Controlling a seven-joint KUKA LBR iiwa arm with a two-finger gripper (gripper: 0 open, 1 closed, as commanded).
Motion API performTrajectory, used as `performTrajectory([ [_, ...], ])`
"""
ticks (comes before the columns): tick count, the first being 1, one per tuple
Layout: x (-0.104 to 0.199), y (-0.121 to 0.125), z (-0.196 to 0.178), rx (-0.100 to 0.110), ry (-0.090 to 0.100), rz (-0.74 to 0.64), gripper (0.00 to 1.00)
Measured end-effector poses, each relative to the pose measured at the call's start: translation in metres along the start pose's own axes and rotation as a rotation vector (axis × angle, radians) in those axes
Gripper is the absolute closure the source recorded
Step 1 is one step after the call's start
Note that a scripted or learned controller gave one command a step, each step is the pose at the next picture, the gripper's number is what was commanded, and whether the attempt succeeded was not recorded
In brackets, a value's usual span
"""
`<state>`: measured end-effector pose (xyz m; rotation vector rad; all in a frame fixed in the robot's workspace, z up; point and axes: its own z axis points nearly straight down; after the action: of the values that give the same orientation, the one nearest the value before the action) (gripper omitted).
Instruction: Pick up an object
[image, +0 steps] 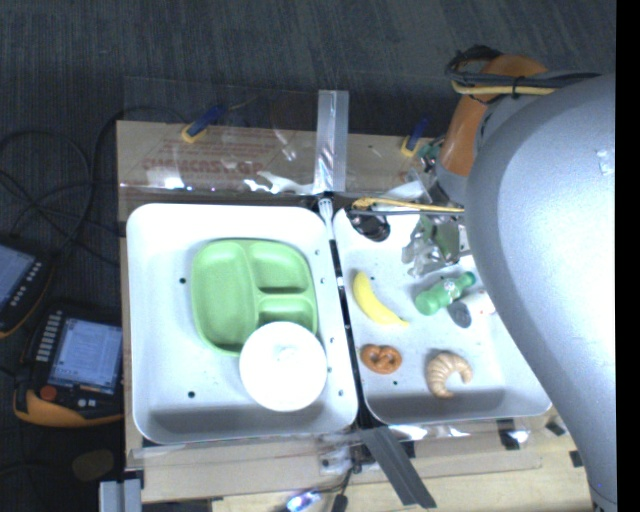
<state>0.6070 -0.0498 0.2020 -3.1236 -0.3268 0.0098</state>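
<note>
1. Left bin (150, 330): a green divided tray (235, 290) lies flat in it. A round white plate (285, 365) overlaps the tray's lower right corner.
2. Right bin (500, 395): five loose items lie on its floor, all candidates for the pick.
3. Banana (375, 300): close to the wall shared with the left bin, lying at a slant, with its upper end nearer that wall.
4. Pretzel (380, 357): just below the banana in the picture, apart from it. Croissant (447, 370): to the pretzel's right, near it but not touching.
5. Green bottle (440, 296): on its side, right of the banana, between the banana and the arm. A small grey item (459, 315) sits just beside the bottle's lower right; whether they touch is unclear.
6. Arm (560, 250): its grey bulk covers the right part of the right bin, with the orange band (462, 135) at the top.
7. Gripper (432, 250): in the upper middle of the right bin, just above the green bottle in the picture. The metal parts are cluttered and small, so I cannot tell whether it is spread wide, drawn narrow, or holding anything
</note>
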Motion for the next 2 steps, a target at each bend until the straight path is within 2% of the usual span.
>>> performTrajectory([
  [1,0.0,0.0,0.0,0.0,0.0,0.001,0.0],
  [2,-0.066,0.061,0.036,-0.001,-0.001,0.009,0.0],
])
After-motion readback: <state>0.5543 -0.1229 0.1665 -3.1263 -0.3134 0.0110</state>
